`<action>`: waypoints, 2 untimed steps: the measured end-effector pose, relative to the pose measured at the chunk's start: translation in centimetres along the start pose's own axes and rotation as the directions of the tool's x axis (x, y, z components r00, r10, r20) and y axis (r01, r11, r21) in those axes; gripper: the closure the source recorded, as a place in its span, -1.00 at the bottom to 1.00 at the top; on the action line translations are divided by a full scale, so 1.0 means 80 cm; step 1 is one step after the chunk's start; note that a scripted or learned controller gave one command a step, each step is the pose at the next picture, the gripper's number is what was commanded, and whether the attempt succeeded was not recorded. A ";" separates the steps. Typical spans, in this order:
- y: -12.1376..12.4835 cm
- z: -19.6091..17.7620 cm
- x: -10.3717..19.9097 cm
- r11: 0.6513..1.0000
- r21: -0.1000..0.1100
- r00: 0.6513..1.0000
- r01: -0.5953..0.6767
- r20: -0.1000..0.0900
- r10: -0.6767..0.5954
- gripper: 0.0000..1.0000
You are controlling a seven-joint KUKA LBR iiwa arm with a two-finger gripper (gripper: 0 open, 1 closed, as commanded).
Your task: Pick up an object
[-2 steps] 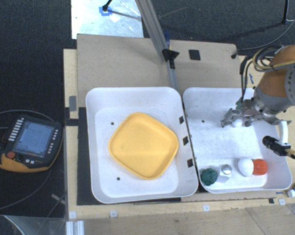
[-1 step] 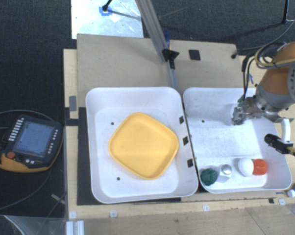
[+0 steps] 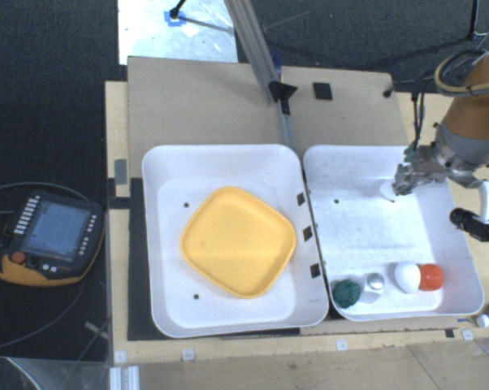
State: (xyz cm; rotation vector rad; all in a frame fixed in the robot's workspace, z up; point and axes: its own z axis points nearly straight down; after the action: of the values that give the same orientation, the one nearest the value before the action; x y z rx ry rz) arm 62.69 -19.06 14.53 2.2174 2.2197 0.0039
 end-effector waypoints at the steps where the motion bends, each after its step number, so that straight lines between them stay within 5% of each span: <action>1: 0.005 -0.079 0.002 1.000 -0.002 1.000 0.000 0.000 0.000 1.00; 2: 0.005 -0.078 0.002 1.000 0.004 1.000 0.000 -0.001 0.000 1.00</action>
State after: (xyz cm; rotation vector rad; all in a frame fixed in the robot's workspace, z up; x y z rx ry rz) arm 63.07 -18.90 20.76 2.2194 2.2222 0.0009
